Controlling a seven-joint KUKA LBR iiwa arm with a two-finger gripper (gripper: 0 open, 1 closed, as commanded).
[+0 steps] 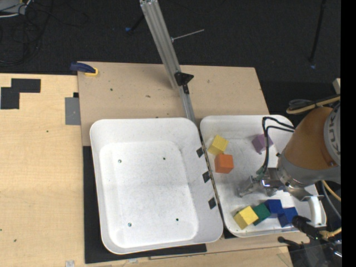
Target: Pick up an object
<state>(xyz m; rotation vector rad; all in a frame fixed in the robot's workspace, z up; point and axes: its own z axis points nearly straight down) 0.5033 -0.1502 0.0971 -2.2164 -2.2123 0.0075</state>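
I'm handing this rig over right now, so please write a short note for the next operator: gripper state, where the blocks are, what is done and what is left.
Gripper: low inside the right bin, over bare floor, with nothing seen between its fingers.
Blocks, all in the right bin: yellow block and orange block near the divider; purple block farther back; a second yellow block, green block and two blue blocks clustered at the near edge.
Done: no pick yet.
Left: grasp and lift one block.

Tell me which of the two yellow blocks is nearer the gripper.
The yellow block at the right bin's near edge, touching the green block. The other yellow block sits farther off, above the orange block.
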